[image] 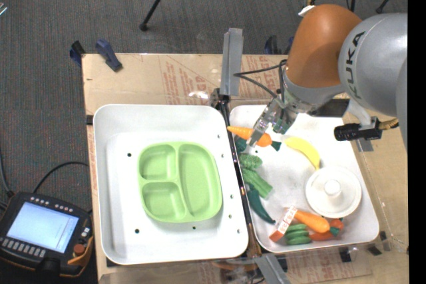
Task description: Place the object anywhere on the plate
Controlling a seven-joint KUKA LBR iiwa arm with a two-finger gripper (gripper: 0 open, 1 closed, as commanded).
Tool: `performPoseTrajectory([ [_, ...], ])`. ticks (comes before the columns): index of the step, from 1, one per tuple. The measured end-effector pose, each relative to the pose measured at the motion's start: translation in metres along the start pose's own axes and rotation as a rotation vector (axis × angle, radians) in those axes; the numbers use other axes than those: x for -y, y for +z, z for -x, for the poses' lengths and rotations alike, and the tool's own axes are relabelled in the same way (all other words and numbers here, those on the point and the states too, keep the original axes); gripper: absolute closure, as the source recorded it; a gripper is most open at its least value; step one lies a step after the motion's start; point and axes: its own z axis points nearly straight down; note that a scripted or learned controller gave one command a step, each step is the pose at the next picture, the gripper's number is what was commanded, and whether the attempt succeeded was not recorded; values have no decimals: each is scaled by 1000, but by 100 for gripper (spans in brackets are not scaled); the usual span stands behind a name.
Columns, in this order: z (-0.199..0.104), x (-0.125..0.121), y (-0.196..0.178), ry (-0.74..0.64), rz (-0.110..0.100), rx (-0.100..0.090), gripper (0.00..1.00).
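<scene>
Currently green plate point(180, 181) sits in the bin point(106, 143) well left of the gripper point(265, 132). Gripper fingers pinch the carrot point(247, 134) at its right end, low over the right bin point(363, 206). Banana point(304, 149) just right, white bowl point(333, 191) further right, below.

Plate point(180, 181) in left bin point(106, 143)

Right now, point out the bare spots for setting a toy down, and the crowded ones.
Free: all three wells of the green plate, and the left bin floor bordering it. In the right bin, a bare patch between banana and green vegetables. Crowded: its left wall and front corner, near the white lid.
</scene>
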Motion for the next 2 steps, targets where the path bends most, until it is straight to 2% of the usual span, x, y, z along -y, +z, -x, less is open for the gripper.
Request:
performPoseTrajectory([
  [1, -72, -24, -62, -252, 4, 4, 100],
  [2, -117, -53, -87, -346, 3, 3, 100],
])
